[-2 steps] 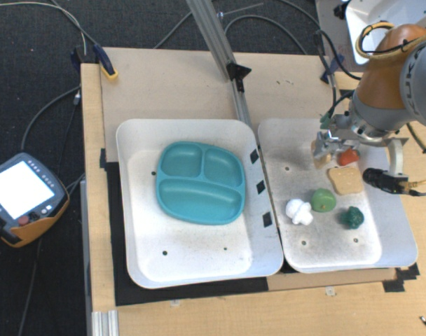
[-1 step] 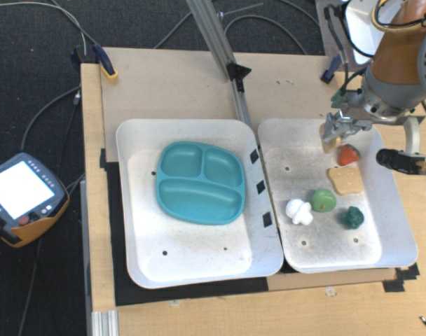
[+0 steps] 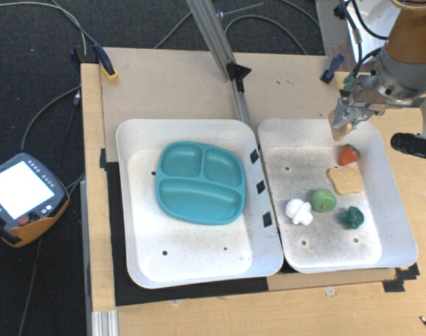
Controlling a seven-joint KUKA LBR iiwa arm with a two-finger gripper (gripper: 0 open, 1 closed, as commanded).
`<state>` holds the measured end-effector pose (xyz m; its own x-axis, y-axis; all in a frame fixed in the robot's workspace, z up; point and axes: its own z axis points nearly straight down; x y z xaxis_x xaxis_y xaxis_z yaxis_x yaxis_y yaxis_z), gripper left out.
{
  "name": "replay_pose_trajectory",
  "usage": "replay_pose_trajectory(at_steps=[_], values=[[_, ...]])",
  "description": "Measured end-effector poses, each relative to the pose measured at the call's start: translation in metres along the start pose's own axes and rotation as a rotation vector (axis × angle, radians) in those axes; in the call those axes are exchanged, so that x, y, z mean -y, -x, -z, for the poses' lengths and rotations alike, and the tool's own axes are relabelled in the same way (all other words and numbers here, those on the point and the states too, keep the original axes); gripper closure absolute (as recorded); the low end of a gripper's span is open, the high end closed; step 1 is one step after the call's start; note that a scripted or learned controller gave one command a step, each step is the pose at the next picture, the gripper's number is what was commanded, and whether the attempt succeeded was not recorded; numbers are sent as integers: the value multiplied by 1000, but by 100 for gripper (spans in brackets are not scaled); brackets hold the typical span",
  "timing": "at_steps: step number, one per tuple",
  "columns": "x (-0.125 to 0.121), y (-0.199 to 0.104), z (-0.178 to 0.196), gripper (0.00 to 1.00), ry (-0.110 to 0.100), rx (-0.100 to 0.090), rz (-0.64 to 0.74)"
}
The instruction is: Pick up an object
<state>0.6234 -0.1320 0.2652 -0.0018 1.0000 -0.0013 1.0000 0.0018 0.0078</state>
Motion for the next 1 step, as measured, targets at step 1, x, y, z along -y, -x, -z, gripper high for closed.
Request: replay_pose_trajectory(at_steps=[1], values=[[-7,-52,3,100,-4,-3,4]])
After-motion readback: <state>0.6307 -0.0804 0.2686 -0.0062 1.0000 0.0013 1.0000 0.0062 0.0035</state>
